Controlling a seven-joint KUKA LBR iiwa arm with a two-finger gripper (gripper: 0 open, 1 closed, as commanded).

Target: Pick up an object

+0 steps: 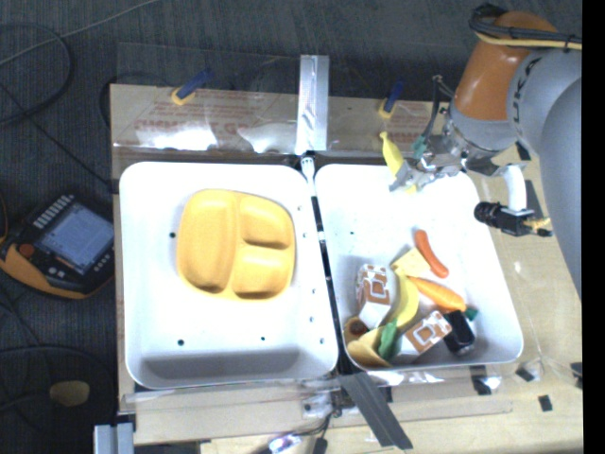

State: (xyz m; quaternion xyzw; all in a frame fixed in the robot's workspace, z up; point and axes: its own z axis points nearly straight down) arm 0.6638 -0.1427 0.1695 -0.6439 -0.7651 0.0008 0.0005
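Arm (515,83): reaching in from the right, its orange band sitting above the wrist, the wrist angling down and leftward over the far edge of the right bin (492,253).
Pincer (416,173): hanging above the far left corner of the right bin; a small yellow object (391,155) is showing at its tips, but whether the fingertips are closing on it cannot be told.
Right bin, near corner: a cluster is lying here, well apart from the pincer — a banana (406,301), an orange carrot-like piece (438,292), a red-orange sausage shape (430,252), two white-and-brown blocks (375,285), a green piece (388,340) and a black item (460,332).
Left bin (151,329): sitting just beside the right bin, carrying a yellow divided tray (236,244) at its middle.
Table (132,112): bearing both bins.
Floor, left of the left bin: a handheld controller (66,244) is lying there.
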